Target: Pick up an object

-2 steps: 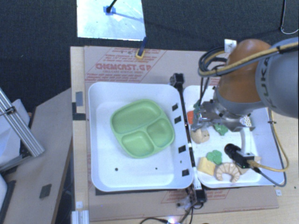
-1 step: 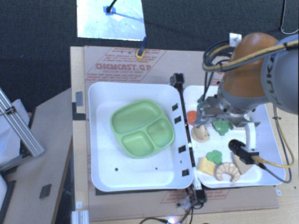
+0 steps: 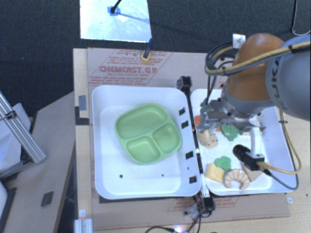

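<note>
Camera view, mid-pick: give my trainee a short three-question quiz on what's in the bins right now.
1. True or false: the green plate lies in the right bin.
2. Which item sits nearest the front edge of the right bin? A) croissant B) green plate C) orange piece
3. Fill in: the gripper hovers over the ____ bin.

Key:
1. False; it lies in the left bin.
2. A; it lies beside the yellow cheese wedge.
3. Right; it sits near the divider, above a tan item.
</note>
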Controlling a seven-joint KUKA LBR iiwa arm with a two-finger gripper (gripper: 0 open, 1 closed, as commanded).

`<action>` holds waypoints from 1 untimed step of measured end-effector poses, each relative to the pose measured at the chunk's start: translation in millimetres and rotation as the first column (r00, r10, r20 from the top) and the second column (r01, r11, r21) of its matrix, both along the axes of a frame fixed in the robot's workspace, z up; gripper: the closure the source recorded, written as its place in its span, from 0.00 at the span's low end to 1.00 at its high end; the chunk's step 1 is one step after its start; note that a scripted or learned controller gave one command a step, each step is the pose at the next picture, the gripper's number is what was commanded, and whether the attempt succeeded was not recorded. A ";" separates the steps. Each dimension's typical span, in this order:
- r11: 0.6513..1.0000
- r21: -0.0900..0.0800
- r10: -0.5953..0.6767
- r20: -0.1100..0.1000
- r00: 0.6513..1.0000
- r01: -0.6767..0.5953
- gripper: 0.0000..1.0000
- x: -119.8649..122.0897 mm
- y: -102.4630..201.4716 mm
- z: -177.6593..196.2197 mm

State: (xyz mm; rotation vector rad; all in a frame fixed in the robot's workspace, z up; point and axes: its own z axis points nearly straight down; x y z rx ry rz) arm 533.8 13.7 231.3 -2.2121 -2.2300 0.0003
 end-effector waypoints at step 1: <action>1.000 -0.001 -0.008 -0.001 1.000 0.008 1.00 -5.5 -16.2 -8.7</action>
